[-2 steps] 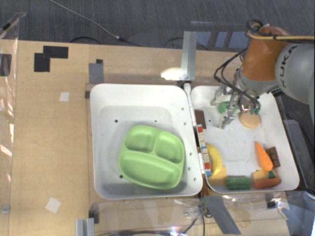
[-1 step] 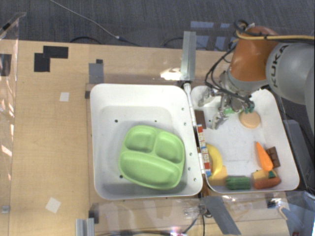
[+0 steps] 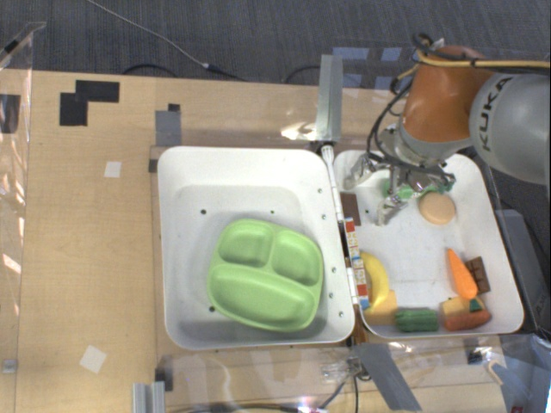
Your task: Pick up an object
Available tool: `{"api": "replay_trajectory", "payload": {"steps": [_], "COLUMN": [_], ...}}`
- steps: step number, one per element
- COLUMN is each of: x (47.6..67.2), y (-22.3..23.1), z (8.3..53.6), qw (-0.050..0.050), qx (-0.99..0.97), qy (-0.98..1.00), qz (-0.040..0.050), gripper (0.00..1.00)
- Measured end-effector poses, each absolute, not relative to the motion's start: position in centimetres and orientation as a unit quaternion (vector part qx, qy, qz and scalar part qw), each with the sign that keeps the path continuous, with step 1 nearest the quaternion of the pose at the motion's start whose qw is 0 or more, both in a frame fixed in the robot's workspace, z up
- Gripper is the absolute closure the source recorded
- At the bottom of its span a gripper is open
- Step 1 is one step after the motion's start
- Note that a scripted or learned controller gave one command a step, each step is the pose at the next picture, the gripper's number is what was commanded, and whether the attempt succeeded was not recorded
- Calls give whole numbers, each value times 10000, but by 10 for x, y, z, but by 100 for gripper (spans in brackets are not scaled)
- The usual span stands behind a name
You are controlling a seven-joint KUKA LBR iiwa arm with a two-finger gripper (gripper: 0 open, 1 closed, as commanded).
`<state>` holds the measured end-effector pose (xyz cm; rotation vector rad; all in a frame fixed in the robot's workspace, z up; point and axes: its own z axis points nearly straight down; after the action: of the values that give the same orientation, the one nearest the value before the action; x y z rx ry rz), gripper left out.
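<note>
Hand (image 3: 394,198) hovers over your right bin's (image 3: 508,292) far end, just left of the tan disc (image 3: 437,209), fingers apart, gripping nothing.

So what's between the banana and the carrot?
Nothing: in the camera view, just bare white bin floor lies between the banana and the carrot.
</note>
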<state>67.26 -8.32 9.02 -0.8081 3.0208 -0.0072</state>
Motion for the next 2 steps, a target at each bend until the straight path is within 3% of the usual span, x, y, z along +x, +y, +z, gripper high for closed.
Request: {"api": "replay_trajectory", "payload": {"steps": [1, 2], "x": [647, 667], "y": [-81, -96], "z": [89, 91], "qw": [55, 74], "qx": [-2988, -3995], "qy": [9543, 9167], "qz": [-15, -31], "gripper": [0, 0]}}
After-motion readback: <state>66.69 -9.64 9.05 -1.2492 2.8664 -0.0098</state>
